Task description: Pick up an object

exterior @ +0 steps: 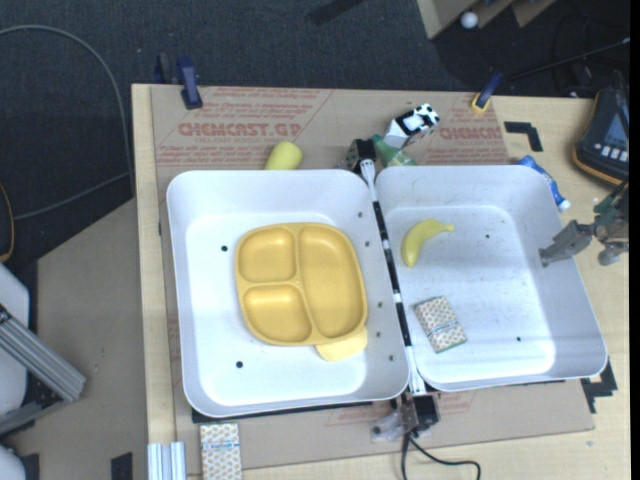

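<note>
In the right bin [560, 343] a yellow banana [422, 238] lies near the back left corner. A small patterned packet [440, 324] lies nearer the front left. The left bin [200, 298] holds a yellow divided plate [300, 283], with a pale yellow piece [342, 348] sticking out from under its front edge. My gripper [583, 251] hangs over the right rim of the right bin, well right of the banana and the packet. It is open with nothing between its fingers.
On the cardboard behind the bins lie a yellow object [284, 155] and a black-and-white toy [415, 123]. A blue item [546, 184] rests at the right bin's back right corner. Another packet [220, 450] sits in front of the left bin.
</note>
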You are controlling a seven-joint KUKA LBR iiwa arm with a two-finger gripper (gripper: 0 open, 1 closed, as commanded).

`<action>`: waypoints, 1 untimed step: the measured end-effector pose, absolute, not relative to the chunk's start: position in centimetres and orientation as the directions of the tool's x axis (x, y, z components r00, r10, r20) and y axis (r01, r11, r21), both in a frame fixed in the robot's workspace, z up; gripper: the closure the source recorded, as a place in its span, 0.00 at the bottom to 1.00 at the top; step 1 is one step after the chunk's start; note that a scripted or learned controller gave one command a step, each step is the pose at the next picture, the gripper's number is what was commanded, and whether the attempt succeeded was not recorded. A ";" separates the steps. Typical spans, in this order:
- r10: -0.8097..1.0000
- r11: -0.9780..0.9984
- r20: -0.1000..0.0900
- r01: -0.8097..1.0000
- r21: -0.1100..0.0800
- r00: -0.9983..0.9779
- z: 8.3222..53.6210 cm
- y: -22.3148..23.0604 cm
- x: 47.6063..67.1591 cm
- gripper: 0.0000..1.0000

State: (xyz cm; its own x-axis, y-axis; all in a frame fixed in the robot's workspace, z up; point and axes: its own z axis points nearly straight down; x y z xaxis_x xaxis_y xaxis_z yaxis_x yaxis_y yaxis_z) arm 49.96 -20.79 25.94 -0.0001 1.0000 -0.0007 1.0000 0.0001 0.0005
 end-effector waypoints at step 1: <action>1.000 0.001 0.001 1.000 -0.002 -0.001 11.5 -16.5 52.7 0.00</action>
State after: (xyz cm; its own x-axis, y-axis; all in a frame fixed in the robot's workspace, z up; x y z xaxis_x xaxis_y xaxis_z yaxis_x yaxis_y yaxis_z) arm 52.74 -16.46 11.47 -0.0010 1.0000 0.0011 1.0000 0.0010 -0.0022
